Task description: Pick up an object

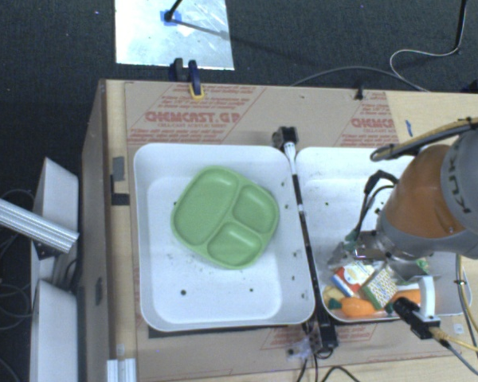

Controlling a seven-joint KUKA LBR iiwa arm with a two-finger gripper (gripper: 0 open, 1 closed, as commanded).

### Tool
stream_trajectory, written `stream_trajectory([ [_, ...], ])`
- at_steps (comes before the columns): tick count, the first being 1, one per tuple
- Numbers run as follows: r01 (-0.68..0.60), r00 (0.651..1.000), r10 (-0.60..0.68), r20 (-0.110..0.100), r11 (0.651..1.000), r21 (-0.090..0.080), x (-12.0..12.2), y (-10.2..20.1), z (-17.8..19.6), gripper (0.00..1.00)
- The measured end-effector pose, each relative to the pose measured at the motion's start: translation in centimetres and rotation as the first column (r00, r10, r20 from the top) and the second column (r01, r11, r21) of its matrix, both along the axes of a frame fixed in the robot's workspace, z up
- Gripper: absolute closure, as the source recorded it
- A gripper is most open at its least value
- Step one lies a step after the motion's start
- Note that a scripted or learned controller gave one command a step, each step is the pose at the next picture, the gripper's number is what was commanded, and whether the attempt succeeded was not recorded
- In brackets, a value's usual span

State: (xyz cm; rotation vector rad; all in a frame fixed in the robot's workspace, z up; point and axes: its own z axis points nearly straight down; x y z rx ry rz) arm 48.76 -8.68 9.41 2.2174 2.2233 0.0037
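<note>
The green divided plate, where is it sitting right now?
The green divided plate lies in the left bin, near its middle, apart from the arm over the right bin.

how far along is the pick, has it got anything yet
Done: the arm has reached down over the right bin, above the pile of small objects in its near corner. In hand: nothing visibly lifted. Left: grasp one object and raise it. The green divided plate lies in the left bin.
</note>
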Motion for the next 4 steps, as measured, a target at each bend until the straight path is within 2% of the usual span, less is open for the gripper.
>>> stream_trajectory([
  [1,-0.001,1.0,0.001,0.001,1.0,0.0,0.0,3.9,11.0,1.0],
  [2,-0.002,1.0,0.002,0.002,1.0,-0.002,0.0,2.5,17.1,1.0],
  [3,-0.003,1.0,0.003,0.0,1.0,0.0,0.0,5.4,16.7,1.0],
  [4,0.0,1.0,0.0,-0.001,1.0,-0.001,6.2,0.4,16.6,1.0],
])
